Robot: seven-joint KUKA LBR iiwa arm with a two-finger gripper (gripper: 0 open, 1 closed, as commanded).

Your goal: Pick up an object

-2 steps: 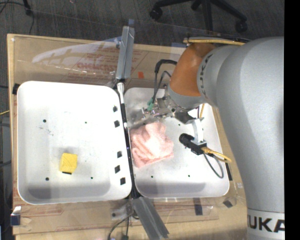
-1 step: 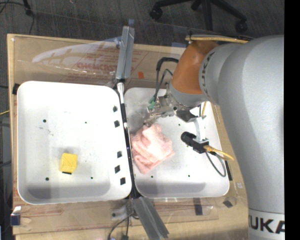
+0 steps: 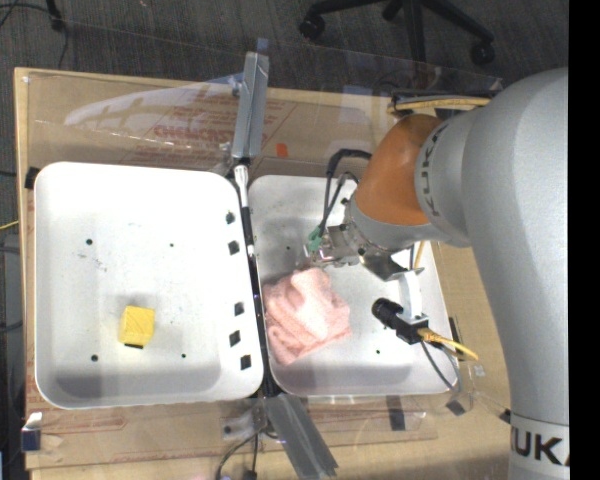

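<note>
Camera view, nearest edge first: part of the word "KUKA" [image 3: 540, 450] reads in dark letters on the arm's smooth grey casing at the lower right. In the right bin [image 3: 280, 203], a shallow white tray with rounded corners, a soft pink cloth [image 3: 305, 315] lies crumpled near the bin's near-left corner, its fuzzy folds forming a lump whose long axis runs roughly from the near edge toward the far edge. The gripper [image 3: 325, 250] sits just at the cloth's far end; whether it is parted or closed cannot be told. The left bin [image 3: 80, 183] holds a small yellow block [image 3: 137, 325] near its near edge. Farther back, the orange band [image 3: 395, 178] curves glossy above the wrist.
</note>
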